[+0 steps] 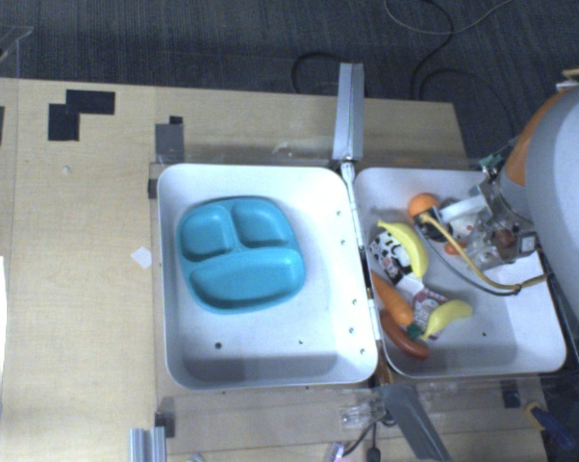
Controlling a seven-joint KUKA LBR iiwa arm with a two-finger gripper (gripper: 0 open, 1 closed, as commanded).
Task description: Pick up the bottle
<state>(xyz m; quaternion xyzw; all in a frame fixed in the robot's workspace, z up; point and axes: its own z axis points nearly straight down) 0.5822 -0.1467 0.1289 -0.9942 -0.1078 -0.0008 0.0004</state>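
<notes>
A blue three-compartment plastic tray (239, 253) is seen in the left white bin (261, 369). Two yellow bananas (406, 244), an orange fruit (423, 204) and the end effector (491, 240) are seen over the right white bin (501, 354).

1. The left bin (261, 364) has free floor along its right and front sides; a blue divided plate (239, 254) fills its left part.
2. The right bin (520, 349) is crowded on the left: two bananas (408, 246), a carrot (397, 308), and small packets lie close together.
3. Its front right corner is open.
</notes>
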